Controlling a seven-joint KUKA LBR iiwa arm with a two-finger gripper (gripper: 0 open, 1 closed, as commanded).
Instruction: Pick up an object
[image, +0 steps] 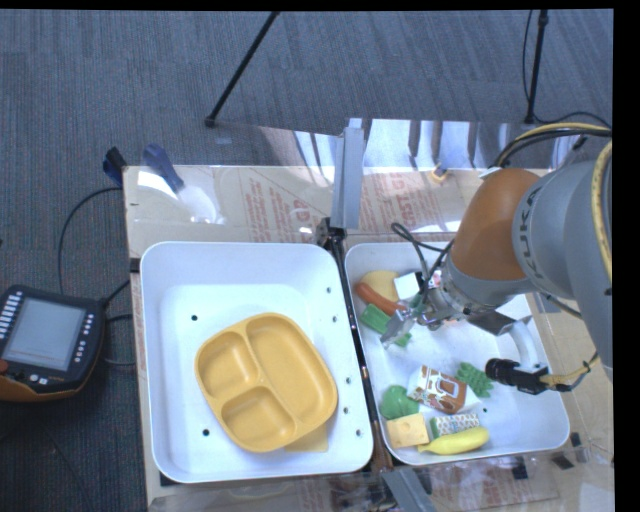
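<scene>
**Reaching into the right bin (530, 415), the gripper (403, 327) sits low among the toy food**

Nearest the camera, a yellow banana (458, 441) lies along the right bin's front wall, with a yellow cheese block (407, 431) just beside it. Right behind these sit a green lump (397, 402), a patterned packet (440, 388) and a small leafy green piece (476, 379).

Farther back, the gripper is down in the bin's left half, at a flat green piece (377, 318) that lies close to the wall shared with the left bin (180, 300). Whether they touch is unclear. Whether the gripper is spread or pressed together cannot be told from this angle.

Behind the flat green piece lies an orange sausage (378, 296), and beyond that a round yellow thing (380, 281) in the far corner.

The left bin holds a yellow divided plate (265, 380). The arm's orange band (498, 230) rises over the right bin's far side.
</scene>
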